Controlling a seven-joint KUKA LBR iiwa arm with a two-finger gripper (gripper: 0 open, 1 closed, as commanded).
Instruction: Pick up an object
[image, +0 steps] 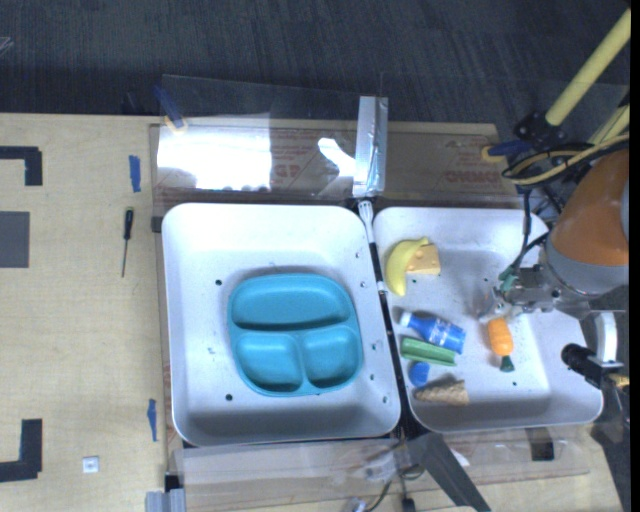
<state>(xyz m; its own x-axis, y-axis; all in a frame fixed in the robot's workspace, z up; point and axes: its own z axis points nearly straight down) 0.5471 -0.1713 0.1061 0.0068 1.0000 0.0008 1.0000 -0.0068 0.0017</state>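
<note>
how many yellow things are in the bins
1: a yellow banana in the right bin, near its upper left corner, touching a paler cheese wedge. Others may hide under the arm.

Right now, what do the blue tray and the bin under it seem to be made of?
The blue tray looks like moulded plastic, matte: even colour, rounded compartments, soft sheen. The left bin looks like white plastic, slightly glossy, with bright glare on its far wall; painted metal cannot be excluded.

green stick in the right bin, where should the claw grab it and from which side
Grip the green stick across its middle, coming straight down from above. It lies flat, slanted with its left end higher in the view, so set the fingers across its narrow width. The blue tube lies close along its upper side, so the finger there will likely have little room.
</note>
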